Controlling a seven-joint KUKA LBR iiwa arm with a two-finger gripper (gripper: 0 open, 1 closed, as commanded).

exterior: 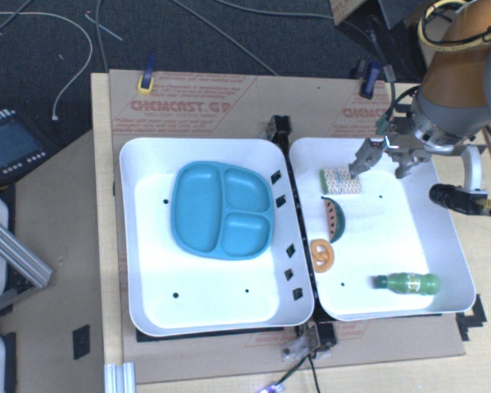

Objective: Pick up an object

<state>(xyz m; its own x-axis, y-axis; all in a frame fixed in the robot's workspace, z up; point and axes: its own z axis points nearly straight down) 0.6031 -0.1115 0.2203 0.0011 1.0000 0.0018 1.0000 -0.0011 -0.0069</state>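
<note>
Hovering over the far end of the right bin [442,244], the gripper [386,160] has its two fingers spread apart with nothing between them. One fingertip [362,165] hangs just beside a small white patterned sponge [341,182] with a green edge, lying near the bin's left wall. Nearer the camera along that wall sits a watermelon slice toy [335,219], then a pretzel toy [322,255] just beyond it. Lying on its side near the front rim is a green bottle [407,282], well apart from the gripper. Over in the left bin [147,244], a blue divided plate [222,210] rests flat.
</note>
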